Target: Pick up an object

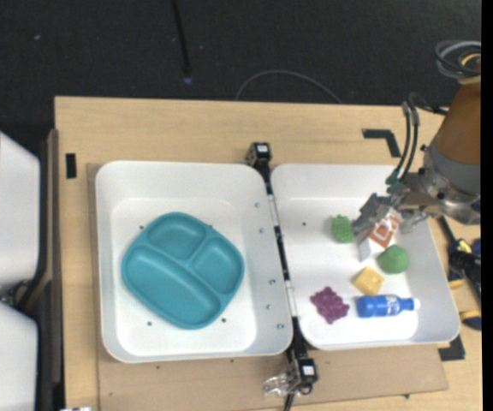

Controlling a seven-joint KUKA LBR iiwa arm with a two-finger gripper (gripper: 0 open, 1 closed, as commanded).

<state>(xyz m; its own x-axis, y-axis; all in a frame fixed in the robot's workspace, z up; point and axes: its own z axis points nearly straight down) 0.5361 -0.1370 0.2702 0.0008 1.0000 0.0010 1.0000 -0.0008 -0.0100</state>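
on a pale wooden tabletop [75,375] seen from above at a slant, two shallow white bins sit side by side, their inner edges touching along the middle. the left bin [109,315] holds a teal divided plate [183,269] with three compartments, lying flat near the bin's centre. the right bin [315,187] holds a scatter of small things towards its right half: a small green object [341,229] near the middle, a round green object [393,259] further right, a yellow block [368,280] just below and left of that, a purple knobbly object [329,304] towards the lower left, and a blue bottle with a white cap [384,306] lying on its side just right of the purple piece and just below the yellow block. the grey arm with its orange band [462,135] reaches in from the right edge, and its pincer [383,226] hangs low over the right bin, between the two green objects. a small white and orange object [386,231] lies right at the pincer's tip, but whether the pincer is open, closed or gripping that piece cannot be told from this angle. dark cables run along the arm above the wrist.
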